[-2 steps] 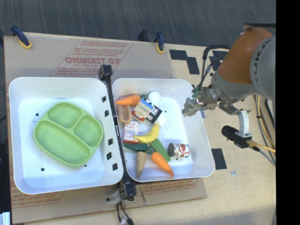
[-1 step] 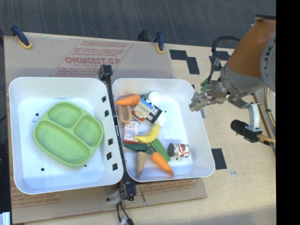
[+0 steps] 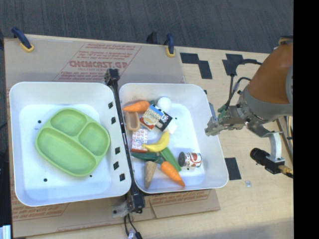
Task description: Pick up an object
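Observation:
The right bin (image 3: 199,96) holds a pile of toy food: a yellow banana (image 3: 158,143), a carrot (image 3: 172,173) near the front, another carrot (image 3: 136,106) at the back, a small can (image 3: 190,159), a snack box (image 3: 154,117), a white ball (image 3: 164,102) and an ice-cream cone (image 3: 150,172). My gripper (image 3: 214,127) hovers just outside the right rim of this bin, at the end of the grey and orange arm (image 3: 269,83). Nothing shows between its fingers.
The left bin (image 3: 20,133) holds a green divided plate (image 3: 73,141). A black divider clip (image 3: 112,76) sits between the bins. Cardboard and black markers lie on the bench to the right of the bins, under the arm.

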`<state>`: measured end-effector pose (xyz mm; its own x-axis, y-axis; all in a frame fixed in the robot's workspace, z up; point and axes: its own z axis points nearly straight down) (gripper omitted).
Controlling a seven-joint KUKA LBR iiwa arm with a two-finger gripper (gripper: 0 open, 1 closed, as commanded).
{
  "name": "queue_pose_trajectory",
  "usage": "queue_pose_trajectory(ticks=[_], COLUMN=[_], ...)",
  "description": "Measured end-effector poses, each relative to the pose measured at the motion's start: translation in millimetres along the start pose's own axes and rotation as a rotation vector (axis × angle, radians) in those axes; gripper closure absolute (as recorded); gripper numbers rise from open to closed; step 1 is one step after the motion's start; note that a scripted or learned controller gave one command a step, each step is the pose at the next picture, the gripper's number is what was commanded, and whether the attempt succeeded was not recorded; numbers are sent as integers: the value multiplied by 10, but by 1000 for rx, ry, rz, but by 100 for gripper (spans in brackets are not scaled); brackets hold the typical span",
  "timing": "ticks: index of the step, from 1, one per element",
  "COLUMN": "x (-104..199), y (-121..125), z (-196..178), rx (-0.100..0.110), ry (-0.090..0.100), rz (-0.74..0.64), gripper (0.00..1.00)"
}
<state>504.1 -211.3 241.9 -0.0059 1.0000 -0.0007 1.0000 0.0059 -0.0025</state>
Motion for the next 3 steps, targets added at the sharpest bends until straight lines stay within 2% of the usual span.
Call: queue_pose_trajectory(ticks=[1, 2, 3], x=[5, 8, -2], y=[-274, -276, -268], z=[-73, 123, -117], rx=[0, 1, -4], ry=[1, 1, 0], rz=[0, 0, 1], gripper=[100, 100, 100])
